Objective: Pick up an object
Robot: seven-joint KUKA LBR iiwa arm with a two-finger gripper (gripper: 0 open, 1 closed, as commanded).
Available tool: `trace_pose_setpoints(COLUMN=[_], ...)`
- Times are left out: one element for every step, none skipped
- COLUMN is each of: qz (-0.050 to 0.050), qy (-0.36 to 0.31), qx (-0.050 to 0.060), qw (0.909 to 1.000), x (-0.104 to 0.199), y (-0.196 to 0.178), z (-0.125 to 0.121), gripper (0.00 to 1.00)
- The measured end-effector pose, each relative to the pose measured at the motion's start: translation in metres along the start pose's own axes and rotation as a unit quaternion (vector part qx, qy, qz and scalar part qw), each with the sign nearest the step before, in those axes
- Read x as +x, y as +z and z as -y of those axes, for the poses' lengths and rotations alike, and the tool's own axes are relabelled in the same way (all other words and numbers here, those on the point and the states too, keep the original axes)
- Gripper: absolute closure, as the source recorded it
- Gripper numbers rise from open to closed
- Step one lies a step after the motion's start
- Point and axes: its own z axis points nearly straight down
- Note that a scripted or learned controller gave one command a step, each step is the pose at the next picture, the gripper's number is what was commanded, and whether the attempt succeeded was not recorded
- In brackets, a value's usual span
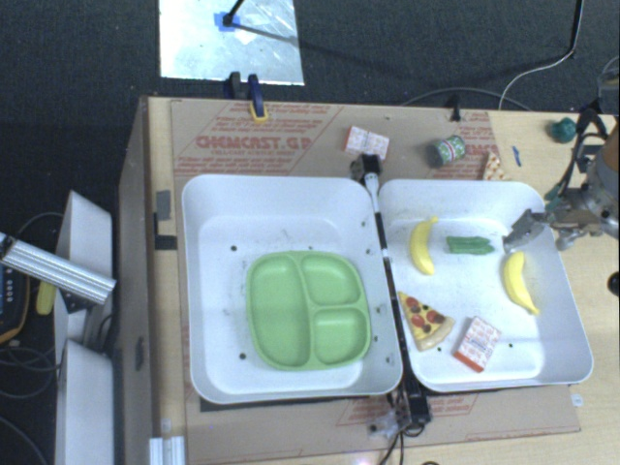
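The desk (291, 129) carries two shallow white bins side by side. The left bin (218, 211) holds a green divided plate (308, 310), lying flat near its centre. The right bin (562, 347) holds all the loose items, each resting on the bin floor and clear of its neighbours: a yellow banana (519, 283) towards the right wall, a second yellow banana (421, 247) towards the left wall, a green oblong piece (470, 246) between them, a pizza slice (426, 320) near the front left, and a red and white packet (477, 344) near the front centre.

The arm enters from the right, and the pincer (520, 229) sits low over the far right part of the right bin, just above the right-hand banana and just right of the green oblong piece. Whether its fingers are spread or pressed together cannot be told at this angle. Nothing is seen between them.

Assessment: no object is lifted; every item remains on the bin floor. The approach looks largely made, the right-hand banana or the green piece being the probable target. Closing on an item and raising it are outstanding
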Motion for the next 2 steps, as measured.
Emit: trace_pose_setpoints(qz=[0.0,0.0], qy=[0.001,0.0], qx=[-0.001,-0.001], qw=[1.0,1.0], x=[-0.021,-0.021], y=[0.155,0.144], z=[-0.021,-0.022], gripper=[0.0,1.0])
